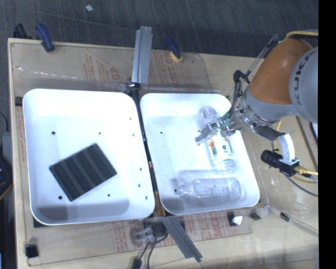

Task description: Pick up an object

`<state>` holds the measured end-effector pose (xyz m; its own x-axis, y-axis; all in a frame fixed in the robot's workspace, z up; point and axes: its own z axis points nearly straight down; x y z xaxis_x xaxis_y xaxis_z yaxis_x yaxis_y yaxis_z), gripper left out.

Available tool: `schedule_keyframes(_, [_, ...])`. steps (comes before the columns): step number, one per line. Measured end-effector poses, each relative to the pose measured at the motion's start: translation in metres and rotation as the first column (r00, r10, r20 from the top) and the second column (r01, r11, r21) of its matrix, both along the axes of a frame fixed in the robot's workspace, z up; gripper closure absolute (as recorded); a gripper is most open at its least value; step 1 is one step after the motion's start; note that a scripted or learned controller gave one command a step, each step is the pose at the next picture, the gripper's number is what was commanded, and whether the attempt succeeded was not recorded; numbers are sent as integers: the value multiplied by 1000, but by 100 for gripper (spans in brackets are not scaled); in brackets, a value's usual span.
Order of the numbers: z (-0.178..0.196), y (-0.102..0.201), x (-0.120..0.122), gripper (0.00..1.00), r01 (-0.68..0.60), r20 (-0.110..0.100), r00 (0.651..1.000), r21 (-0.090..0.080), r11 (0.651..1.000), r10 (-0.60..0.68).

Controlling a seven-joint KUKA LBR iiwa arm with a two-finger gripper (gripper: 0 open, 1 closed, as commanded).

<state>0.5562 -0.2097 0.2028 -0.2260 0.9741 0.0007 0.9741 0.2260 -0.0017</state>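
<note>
**The arm's gripper hangs over the little bottles in the right bin**

Two white bins sit side by side on the bench. The right bin [157, 150] is the one to look at first, and every place below is told from it.

The grey arm with its orange band [277, 74] reaches in over the far right corner of the right bin. Its gripper [213, 130] sits low over the far right part of this bin. Its metal fingers point toward the middle of the bin. I cannot tell how far apart they are, and I cannot tell if anything is caught between them.

Right by the gripper, inside the right bin, is a small clear bottle [207, 115] near the far wall. Just on the near side of the gripper lies a small bottle with an orange and green label [221, 152], close to the right wall of the bin. Along the near wall of the right bin lies a big clear plastic bottle [210, 188] on its side.

To the left of the right bin is the left bin [39, 111]. A flat dark ridged pad [83, 171] lies in it, turned at a slant.
</note>
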Motion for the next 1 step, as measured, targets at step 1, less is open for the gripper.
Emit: schedule_keyframes(1, [-45, 0, 21, 0, -20, -4, 1000, 2, 1000, 20])
